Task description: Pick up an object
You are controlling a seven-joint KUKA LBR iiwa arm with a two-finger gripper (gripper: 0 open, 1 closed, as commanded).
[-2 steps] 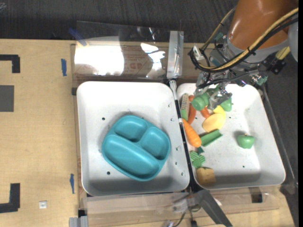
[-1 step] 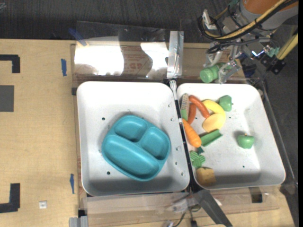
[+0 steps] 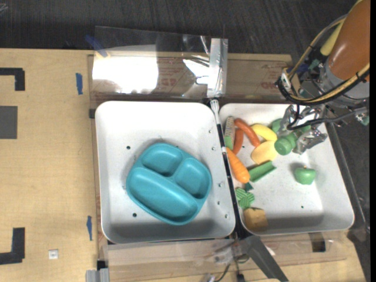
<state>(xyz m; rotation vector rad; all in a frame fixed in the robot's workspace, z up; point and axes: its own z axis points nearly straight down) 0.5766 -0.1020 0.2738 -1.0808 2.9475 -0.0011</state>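
My gripper (image 3: 299,131) hangs low over the far right part of the right bin (image 3: 329,210), beneath the orange-banded wrist. Right against its left side lies a small round dark-green piece (image 3: 284,145); whether it is gripped is unclear. Close by to the left are a yellow piece (image 3: 265,133), a yellow-orange piece (image 3: 262,152) and a red-orange pepper (image 3: 247,132). A light-green apple-like toy (image 3: 305,175) lies a little in front of the gripper, apart from it.
Along the right bin's left wall lie an orange carrot (image 3: 238,166), a green cucumber stick (image 3: 261,170), a leafy green piece (image 3: 245,198) and a brown lump (image 3: 255,217). A teal divided plate (image 3: 169,183) sits in the left bin (image 3: 117,128).
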